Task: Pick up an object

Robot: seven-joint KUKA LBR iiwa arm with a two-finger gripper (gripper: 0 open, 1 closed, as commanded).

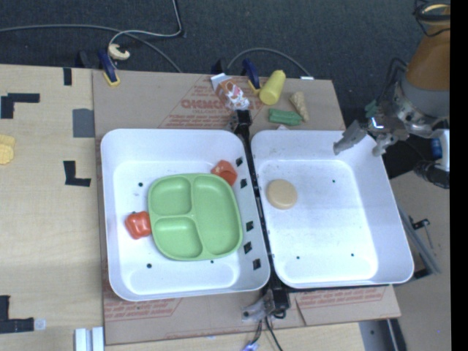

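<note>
**Arm at the right bin's far corner**

On the cardboard-covered bench (205, 104), the left bin (121, 159) held a green divided plate (196, 216). The right bin (365, 225) held a tan round object (281, 194). The gripper (363, 140) hung spread, holding nothing, above that bin's far right rim.

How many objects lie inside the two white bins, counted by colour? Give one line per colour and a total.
Green: 1, the divided plate in the left bin
Orange-red: 2, one piece at the plate's upper right, one piece at its left
Tan: 1, the round piece in the right bin
Total: 4
</note>
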